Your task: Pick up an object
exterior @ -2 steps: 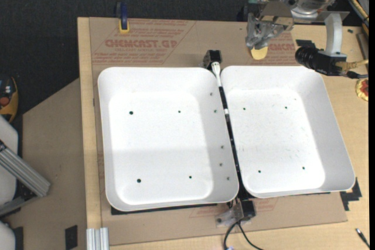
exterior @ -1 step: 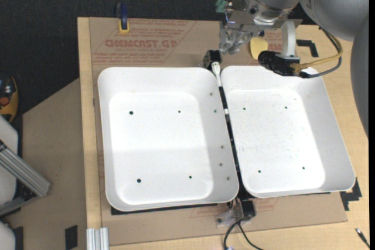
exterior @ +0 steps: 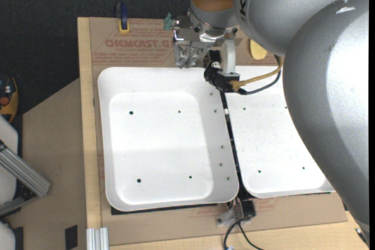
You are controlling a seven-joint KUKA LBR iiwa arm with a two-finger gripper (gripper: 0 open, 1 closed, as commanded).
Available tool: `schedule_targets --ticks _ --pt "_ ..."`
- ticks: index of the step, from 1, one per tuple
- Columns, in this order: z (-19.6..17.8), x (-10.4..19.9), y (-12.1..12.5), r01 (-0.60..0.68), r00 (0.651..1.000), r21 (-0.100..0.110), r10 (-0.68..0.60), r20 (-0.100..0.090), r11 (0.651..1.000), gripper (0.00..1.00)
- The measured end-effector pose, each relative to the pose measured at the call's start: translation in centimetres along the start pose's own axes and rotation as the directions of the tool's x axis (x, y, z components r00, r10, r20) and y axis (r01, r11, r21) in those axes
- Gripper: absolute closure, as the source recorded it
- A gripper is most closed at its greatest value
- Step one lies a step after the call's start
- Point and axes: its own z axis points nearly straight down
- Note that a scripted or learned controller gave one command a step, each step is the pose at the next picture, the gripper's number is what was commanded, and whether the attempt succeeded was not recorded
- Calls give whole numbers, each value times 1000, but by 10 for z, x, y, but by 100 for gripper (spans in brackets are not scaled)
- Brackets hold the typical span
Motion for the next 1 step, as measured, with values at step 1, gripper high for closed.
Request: schedule_targets --ticks 1 --pt "-62 -27 2 -10 1000 -18 10 2 1000 100"
